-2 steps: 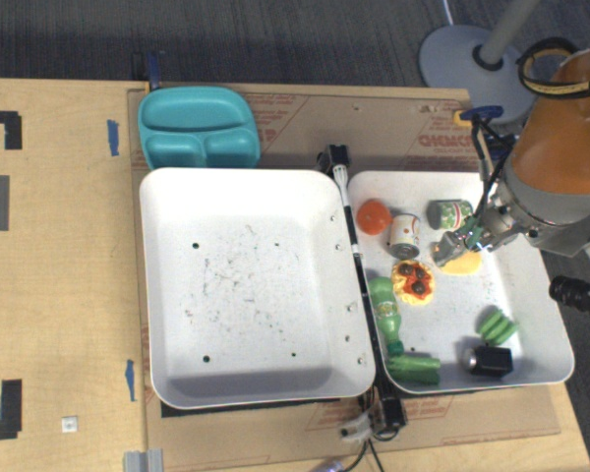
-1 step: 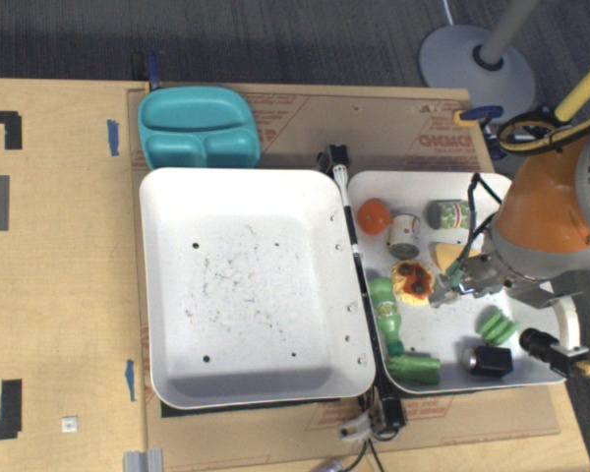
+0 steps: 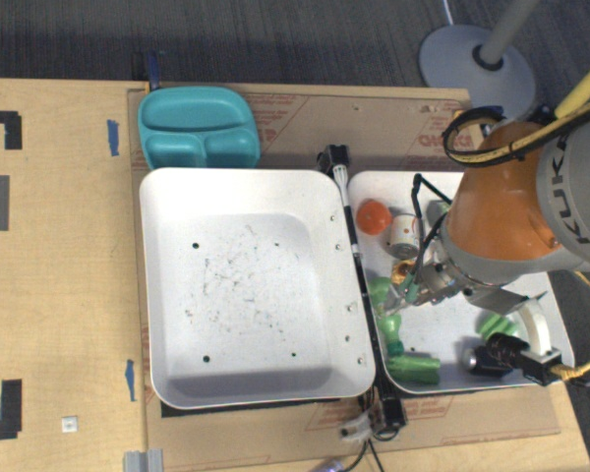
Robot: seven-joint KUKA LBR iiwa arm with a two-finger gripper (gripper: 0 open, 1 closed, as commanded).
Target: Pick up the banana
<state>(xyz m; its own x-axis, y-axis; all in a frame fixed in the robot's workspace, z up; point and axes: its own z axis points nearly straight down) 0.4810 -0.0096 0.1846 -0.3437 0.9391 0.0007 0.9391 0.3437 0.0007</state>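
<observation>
My gripper [image 3: 413, 288] is down inside the right white bin [image 3: 374, 187], under the orange-banded wrist [image 3: 497, 214], which covers much of the bin's middle. A small yellowish patch [image 3: 402, 276] shows right at the gripper's tip. I cannot tell whether it is the banana. Green pieces [image 3: 382, 293] lie just left of the gripper, touching or nearly touching it.
An orange round thing [image 3: 374, 215] and a pale small can [image 3: 405, 230] lie at the right bin's back left. A green cylinder [image 3: 413, 367] and another green piece [image 3: 496, 323] lie near its front. The left white bin [image 3: 246, 283] adjoins it. A teal tray [image 3: 199, 126] stands behind.
</observation>
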